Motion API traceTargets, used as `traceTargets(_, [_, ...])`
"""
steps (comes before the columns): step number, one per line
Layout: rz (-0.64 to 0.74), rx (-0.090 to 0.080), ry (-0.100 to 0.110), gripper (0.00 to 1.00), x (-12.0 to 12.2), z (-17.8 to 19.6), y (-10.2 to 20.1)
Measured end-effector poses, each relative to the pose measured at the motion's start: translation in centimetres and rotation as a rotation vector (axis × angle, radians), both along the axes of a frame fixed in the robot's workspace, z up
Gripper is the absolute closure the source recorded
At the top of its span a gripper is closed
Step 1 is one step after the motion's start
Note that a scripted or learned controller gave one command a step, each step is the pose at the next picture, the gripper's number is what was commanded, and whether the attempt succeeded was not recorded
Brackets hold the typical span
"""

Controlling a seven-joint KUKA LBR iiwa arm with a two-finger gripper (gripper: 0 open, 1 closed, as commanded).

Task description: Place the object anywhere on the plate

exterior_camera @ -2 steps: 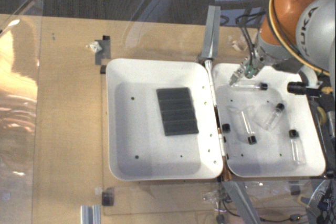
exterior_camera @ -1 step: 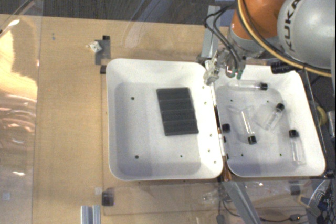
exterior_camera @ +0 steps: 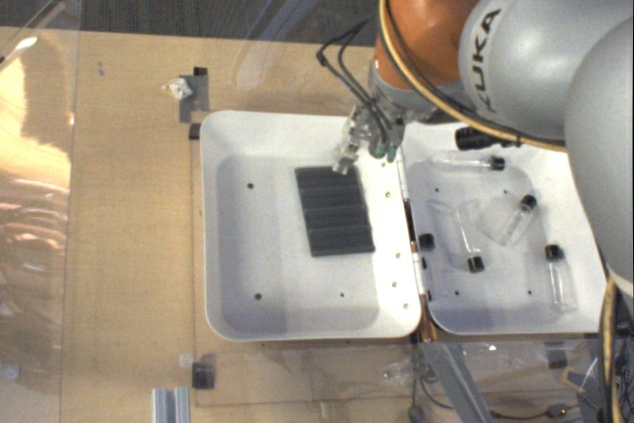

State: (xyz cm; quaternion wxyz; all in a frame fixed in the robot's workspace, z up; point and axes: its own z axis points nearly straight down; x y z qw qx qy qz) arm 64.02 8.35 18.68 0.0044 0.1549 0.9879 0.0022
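Note:
A dark grey ridged plate [exterior_camera: 335,210] lies flat in the left white bin [exterior_camera: 233,253], toward its right side. My gripper [exterior_camera: 363,148] hangs from the orange-banded wrist just above the plate's far right corner, close to the wall between the two bins. Something small and pale shows at its tip, over the plate's corner, but I cannot make out what it is. Several clear vials with black caps lie in the right bin [exterior_camera: 495,312], among them one near the back [exterior_camera: 477,161] and one in the middle [exterior_camera: 515,216].
The arm's large grey body covers the right bin's far right side. Another vial [exterior_camera: 558,278] lies near the right bin's front right. A small black block [exterior_camera: 196,101] stands on the bench behind the left bin.

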Motion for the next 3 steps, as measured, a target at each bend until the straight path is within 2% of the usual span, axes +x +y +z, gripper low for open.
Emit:
traceTargets(1, [-0.644, 0.009, -0.005, 1.0, 0.5, -9.3, 3.0])
traceTargets(2, [-0.866, 0.005, 0.006, 1.0, 1.6, -5.1, 10.3])
traceTargets(3, [-0.405, 0.003, 0.002, 1.0, 2.9, 2.6, 11.9])
